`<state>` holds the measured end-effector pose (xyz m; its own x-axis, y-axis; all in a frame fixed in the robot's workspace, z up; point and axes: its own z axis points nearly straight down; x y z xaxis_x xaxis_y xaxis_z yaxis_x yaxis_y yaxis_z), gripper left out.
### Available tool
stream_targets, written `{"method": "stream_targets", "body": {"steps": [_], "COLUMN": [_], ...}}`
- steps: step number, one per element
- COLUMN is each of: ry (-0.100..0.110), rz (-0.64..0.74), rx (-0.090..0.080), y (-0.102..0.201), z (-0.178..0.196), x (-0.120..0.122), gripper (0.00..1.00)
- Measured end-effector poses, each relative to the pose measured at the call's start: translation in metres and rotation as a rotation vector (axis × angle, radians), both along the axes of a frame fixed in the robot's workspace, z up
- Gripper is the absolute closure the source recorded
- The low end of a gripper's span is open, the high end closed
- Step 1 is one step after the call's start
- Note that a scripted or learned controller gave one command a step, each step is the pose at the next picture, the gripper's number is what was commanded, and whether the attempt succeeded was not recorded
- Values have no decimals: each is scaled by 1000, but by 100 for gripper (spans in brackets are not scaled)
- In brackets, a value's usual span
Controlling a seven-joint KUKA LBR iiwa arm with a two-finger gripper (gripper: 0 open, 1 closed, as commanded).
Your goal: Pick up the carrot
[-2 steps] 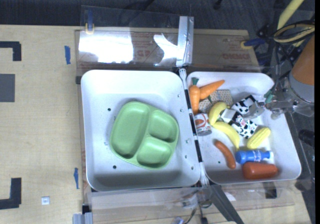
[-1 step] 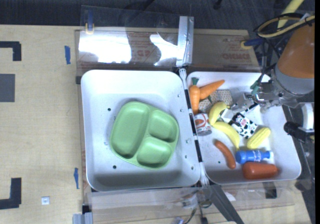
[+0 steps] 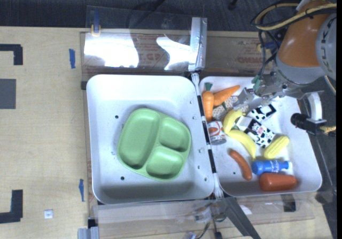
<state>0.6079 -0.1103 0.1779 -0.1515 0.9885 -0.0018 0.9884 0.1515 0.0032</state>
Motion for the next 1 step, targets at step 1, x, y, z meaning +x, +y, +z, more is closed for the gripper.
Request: {"method": "stream_targets", "body": {"steps": [1], "ry": [-1], "rz": [115], "rx": [-1], "y": [48], "z": [7], "x": [28], "gripper": [0]}}
